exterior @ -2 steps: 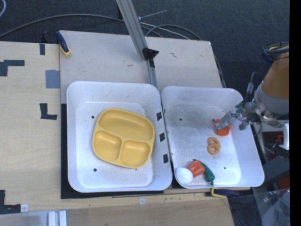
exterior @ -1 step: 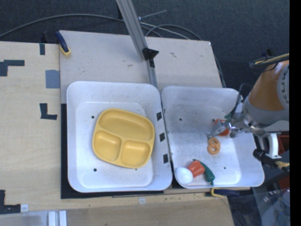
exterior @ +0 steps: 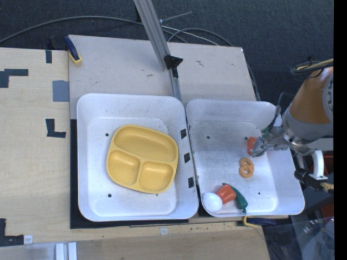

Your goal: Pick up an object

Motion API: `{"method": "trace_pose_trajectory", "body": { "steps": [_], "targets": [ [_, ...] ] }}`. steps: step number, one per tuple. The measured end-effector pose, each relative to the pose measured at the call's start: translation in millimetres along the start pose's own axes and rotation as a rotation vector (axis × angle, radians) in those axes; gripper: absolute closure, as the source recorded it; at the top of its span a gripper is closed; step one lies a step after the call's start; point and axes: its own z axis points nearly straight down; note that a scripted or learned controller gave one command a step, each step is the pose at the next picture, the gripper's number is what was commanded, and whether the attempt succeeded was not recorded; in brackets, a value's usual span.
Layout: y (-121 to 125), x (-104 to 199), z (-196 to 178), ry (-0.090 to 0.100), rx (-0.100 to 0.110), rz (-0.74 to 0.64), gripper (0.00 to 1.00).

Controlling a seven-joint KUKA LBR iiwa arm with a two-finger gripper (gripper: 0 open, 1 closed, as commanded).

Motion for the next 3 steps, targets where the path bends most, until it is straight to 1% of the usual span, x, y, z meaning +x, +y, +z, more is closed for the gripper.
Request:
{"method": "trace_pose_trajectory", "body": {
  "steps": [1, 2, 3],
  "targets": [
    [6, 4, -44, -0.002, -0.006, 0.001, 1.0],
    [5, 6, -86, -0.002, -0.006, 0.001, 1.0],
    [1, -4, -139, -0.003, -0.008, 0.002, 1.0]
  ]
}}
